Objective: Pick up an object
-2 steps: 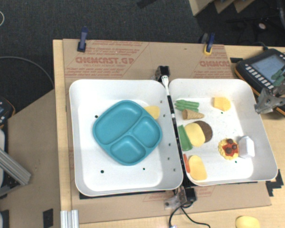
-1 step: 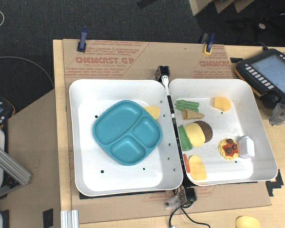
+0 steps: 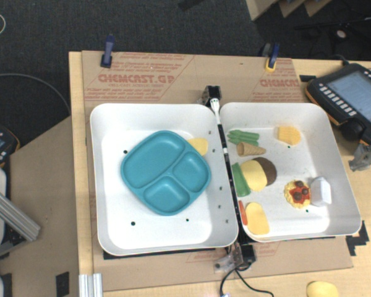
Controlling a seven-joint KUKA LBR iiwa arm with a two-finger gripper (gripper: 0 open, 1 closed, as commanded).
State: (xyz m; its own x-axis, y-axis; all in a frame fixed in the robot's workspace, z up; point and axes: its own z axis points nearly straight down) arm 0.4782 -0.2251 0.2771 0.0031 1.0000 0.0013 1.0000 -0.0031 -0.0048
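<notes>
Cardboard [image 3: 173, 73] under the bins [image 3: 105, 166] reads "CHEMCAST" in red.

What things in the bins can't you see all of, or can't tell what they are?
1. Yellow piece, camera view: partly hidden under the blue divided plate.
2. Green piece: half covered by the yellow-and-brown toy.
3. Small round toy food: too small to identify.
4. Yellow object: cut off by the bottom edge.

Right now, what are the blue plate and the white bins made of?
The blue plate looks like moulded plastic: one even teal colour, smooth rounded dividers, soft matte sheen. The white bins, left and right, seem thin formed plastic too: glossy, with rounded corners and curled rims. Both are guesses from the look alone.
</notes>
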